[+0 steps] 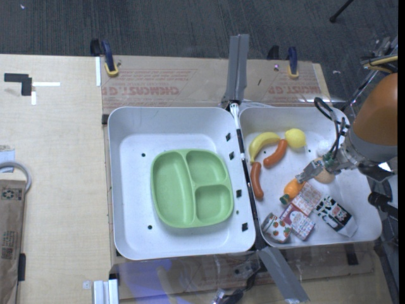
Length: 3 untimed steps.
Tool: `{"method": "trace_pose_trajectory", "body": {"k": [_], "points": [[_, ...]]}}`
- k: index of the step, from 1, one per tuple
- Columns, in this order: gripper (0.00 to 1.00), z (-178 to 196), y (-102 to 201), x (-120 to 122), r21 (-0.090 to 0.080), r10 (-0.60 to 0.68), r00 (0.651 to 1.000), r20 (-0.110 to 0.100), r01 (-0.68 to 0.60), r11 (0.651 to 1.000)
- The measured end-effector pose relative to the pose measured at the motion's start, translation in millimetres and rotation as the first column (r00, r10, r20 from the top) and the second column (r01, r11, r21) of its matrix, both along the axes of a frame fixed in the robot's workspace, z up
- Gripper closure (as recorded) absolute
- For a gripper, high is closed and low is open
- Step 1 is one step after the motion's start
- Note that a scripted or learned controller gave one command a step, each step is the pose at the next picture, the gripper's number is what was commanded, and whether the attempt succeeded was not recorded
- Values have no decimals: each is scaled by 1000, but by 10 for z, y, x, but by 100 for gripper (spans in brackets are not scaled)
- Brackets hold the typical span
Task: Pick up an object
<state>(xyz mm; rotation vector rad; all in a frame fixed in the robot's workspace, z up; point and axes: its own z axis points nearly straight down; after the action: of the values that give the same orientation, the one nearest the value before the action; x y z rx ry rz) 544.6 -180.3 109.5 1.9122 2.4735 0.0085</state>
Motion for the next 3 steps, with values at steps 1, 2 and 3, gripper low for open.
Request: {"method": "trace_pose_trajectory", "body": {"k": [1, 2, 3], "points": [[0, -183, 760, -110, 5, 190, 982, -15, -190, 982], [0, -187, 805, -368, 6, -58, 998, -15, 58, 998], [100, -107, 792, -360, 5, -62, 998, -15, 62, 998]]}}
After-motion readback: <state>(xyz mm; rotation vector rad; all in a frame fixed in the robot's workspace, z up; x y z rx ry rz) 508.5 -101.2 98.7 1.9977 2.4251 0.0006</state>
